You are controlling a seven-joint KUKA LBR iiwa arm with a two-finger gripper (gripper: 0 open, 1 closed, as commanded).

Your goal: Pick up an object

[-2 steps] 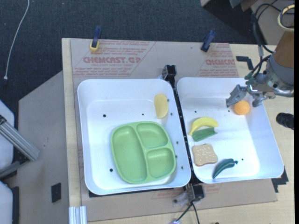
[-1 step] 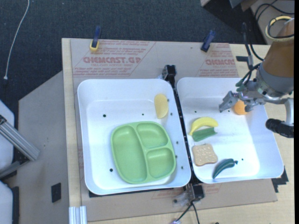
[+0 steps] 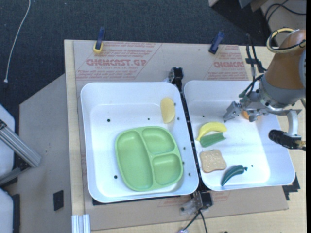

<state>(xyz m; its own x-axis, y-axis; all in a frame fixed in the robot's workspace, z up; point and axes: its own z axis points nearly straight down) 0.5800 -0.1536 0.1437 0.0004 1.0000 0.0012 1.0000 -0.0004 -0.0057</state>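
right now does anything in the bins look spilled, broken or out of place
Nothing stands out. The green divided plate lies flat in the left bin with a pale yellow piece beside it. The banana, toast slice and green pepper lie loose and intact in the right bin.

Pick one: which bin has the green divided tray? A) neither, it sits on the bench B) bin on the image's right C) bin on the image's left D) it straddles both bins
C: the green divided tray lies flat inside the left bin, next to a pale yellow piece, while the right bin holds the banana, bread slice and dark green pepper.
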